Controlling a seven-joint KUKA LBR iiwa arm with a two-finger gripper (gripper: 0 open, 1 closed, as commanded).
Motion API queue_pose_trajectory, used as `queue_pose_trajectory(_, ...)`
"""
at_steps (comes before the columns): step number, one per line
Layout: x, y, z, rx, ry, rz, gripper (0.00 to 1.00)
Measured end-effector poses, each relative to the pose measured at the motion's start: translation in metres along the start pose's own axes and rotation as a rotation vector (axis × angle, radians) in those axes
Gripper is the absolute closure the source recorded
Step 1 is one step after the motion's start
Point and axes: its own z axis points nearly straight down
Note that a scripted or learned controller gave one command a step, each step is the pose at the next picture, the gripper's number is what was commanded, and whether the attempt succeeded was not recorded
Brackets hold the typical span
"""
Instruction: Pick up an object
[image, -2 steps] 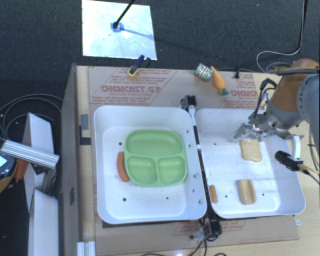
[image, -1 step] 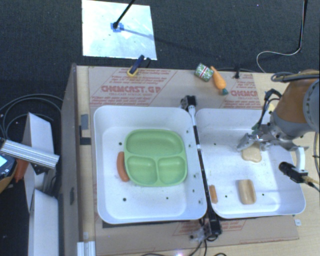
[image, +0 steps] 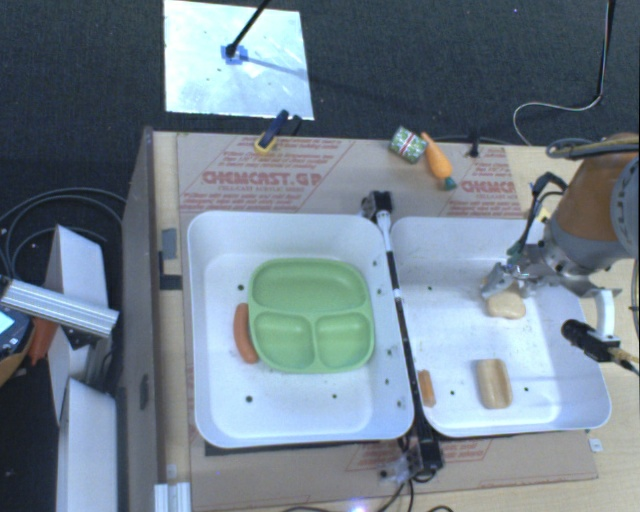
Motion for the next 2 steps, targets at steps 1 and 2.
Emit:
queue_pose_trajectory(1,0.067,0.007,-0.066,0.0,0.002,-0.001,1.0)
queue_pose_trajectory(2,0.146,-0.029,-0.089,0.003,0.003,0.0,1.0)
